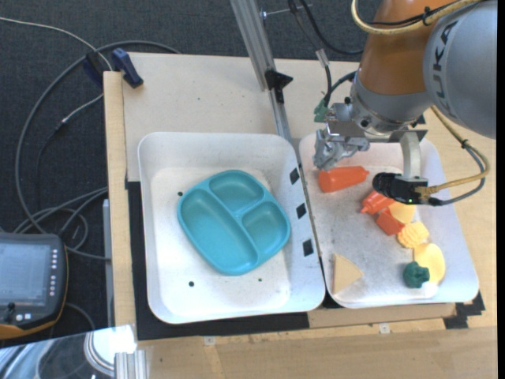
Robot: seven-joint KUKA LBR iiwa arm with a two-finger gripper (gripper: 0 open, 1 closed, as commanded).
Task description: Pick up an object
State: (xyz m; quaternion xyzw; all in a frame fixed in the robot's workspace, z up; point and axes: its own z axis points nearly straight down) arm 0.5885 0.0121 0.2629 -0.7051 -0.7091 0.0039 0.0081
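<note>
The gripper (330, 158) hangs over the far end of the right bin (461, 239), at about 11 o'clock from that bin's centre. Its fingers point down and their tips sit just above, possibly touching, the left end of an orange carrot-shaped toy (343, 178). Whether the fingers are spread or closed cannot be told from this angle, and nothing is seen clamped between them.

Candidate objects in the right bin:
1. The orange carrot-shaped toy, directly below the gripper.
2. A cluster of orange and yellow toy pieces (398, 223) at 3 o'clock from the carrot.
3. A small green piece (416, 274) at 5 o'clock, near the bin's near corner.
4. A tan wedge (345, 272) at 6 o'clock, well apart from the rest.

The left bin (158, 152) holds 1 teal divided plate (233, 221) with 3 compartments.

Procedure, as judged from this frame: the step in hand is the descent onto the carrot. Centre the fingers across the toy's narrow width, not along its length. Shift slightly toward 3 o'clock so the grasp falls nearer the middle, since an end grasp may let the toy pivot or slip. Keep clear of the bin's left wall. Close fully before lifting straight up.

Markings: a partial dark letter shows on the grey arm link (473, 61) at the upper right; it cannot be read reliably.
</note>
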